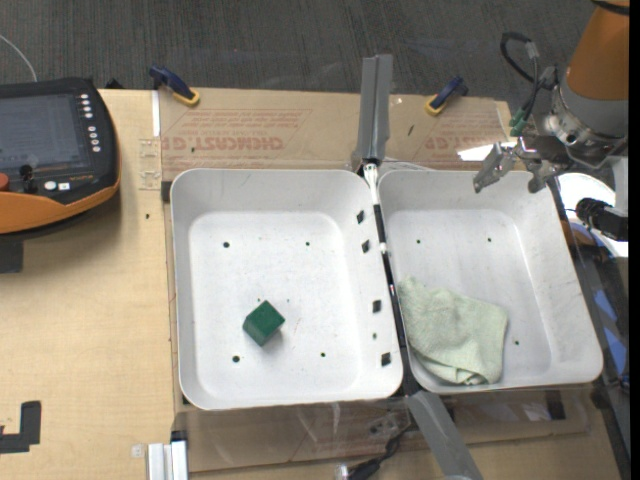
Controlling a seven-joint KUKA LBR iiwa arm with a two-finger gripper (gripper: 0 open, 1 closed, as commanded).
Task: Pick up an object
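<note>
1. Your gripper (516, 172) sits at upper right of the frame, over the back rim of the right bin (545, 378). Two fingers (487, 175) are spread apart, wide, with nothing between them.
2. One arm (600, 63): orange band above the grey wrist, entering at the top right corner. Dark cables loop just left of the wrist.
3. Two white bins, side by side, meeting at a centre divider. The right bin holds one item, the left bin (195, 368) holds one item.
4. Right bin: one pale green cloth (452, 330), crumpled, in the lower left corner of that bin, against the centre wall. It's well below the gripper in the frame.
5. Left bin: one green block (264, 323), lower middle of that bin's floor, clear of all walls. Well apart from the gripper, across the divider.
6. Outside the bins you've got one teach pendant (50, 153) at the left edge, on the bench.
7. Two clamps on the cardboard's back edge: one at upper left (173, 85), one at upper centre-right (445, 95).
</note>
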